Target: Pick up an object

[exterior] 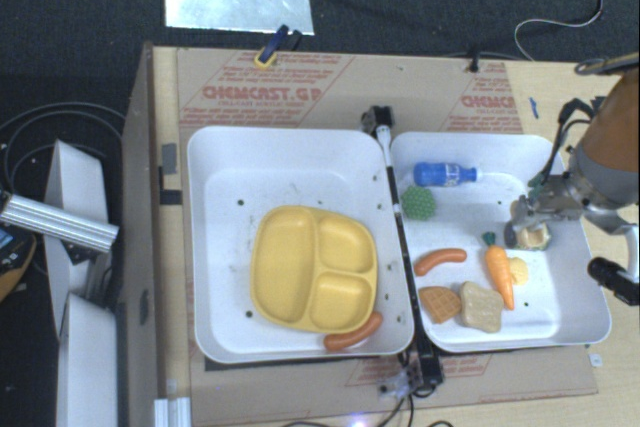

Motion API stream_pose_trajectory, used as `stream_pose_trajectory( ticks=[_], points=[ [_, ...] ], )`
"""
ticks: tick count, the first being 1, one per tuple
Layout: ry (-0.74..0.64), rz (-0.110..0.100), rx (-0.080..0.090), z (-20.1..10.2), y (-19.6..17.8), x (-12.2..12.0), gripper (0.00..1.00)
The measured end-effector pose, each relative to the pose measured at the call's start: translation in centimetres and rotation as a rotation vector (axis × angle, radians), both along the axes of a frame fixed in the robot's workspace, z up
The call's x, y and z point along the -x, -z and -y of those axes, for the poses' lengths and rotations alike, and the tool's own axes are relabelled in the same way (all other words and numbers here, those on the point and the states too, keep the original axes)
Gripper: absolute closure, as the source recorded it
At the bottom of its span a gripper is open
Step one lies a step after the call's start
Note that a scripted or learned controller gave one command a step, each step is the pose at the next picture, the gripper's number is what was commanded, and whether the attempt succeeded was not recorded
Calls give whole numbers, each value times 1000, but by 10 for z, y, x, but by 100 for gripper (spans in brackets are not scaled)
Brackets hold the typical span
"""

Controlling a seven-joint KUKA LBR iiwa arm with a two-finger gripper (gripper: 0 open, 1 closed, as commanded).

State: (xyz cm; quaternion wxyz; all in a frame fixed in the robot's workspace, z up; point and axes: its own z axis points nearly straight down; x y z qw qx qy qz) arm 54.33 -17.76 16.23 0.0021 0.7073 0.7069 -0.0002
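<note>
My gripper (527,227) reaches in from the right and hangs low over the right side of the right bin (575,315). A small pale object (536,237) lies right under its tip; whether it is gripped is unclear. Just below it lie an orange carrot (499,276) with a green top and a small yellow piece (518,270). Farther left in the same bin are a blue bottle (446,175), a green ball (419,204), a red sausage (440,261), a brown cookie (439,303) and a piece of bread (481,307).
The left bin (225,175) holds a yellow divided plate (313,267), with a second sausage (352,335) at its lower edge. A black divider (397,225) runs between the bins. The arm's grey body (610,155) covers the right bin's right rim.
</note>
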Motion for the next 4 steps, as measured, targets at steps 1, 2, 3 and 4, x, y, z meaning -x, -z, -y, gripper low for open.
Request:
stream_pose_trajectory(
  ticks=[1,2,3,4],
  points=[
    [-2,-1,-2,-2,1,0,0],
    [-1,-2,-3,-19,26,26,0],
    [-2,-1,-2,15,78,31,0],
    [-1,-2,-3,20,78,57,0]
  ],
)
